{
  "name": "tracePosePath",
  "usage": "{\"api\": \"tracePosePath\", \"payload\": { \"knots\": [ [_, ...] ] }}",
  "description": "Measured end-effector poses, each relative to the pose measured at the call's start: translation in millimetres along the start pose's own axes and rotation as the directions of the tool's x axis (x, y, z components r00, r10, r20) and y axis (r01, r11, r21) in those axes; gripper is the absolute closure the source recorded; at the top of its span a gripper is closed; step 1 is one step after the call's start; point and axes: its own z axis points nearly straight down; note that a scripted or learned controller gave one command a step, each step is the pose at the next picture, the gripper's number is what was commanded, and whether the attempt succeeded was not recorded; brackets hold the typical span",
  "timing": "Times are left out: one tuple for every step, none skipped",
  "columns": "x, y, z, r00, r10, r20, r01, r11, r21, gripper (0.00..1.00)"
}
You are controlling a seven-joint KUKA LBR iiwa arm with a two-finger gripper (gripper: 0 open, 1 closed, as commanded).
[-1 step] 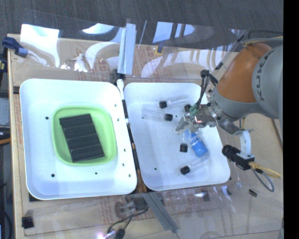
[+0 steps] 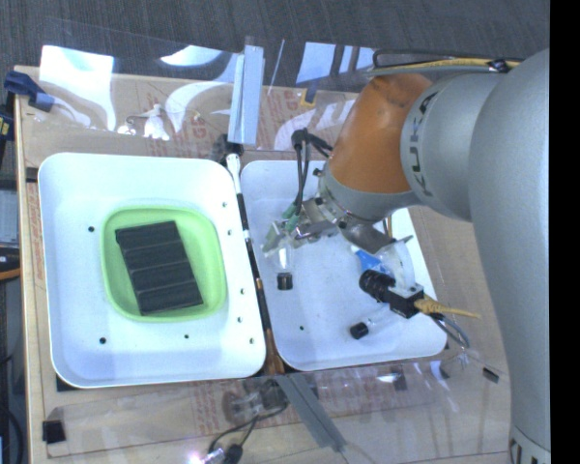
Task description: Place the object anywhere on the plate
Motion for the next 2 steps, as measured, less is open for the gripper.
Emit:
{"api": "tracePosePath", "payload": {
  "knots": [
    [65.2, 32.8, -0.4, 0.973, -0.229, 0.003, 0.229, 0.973, -0.003, 1.0],
    [64.8, 32.8, -0.4, 0.974, -0.228, 0.003, 0.228, 0.974, -0.003, 0.0]
  ]
}}
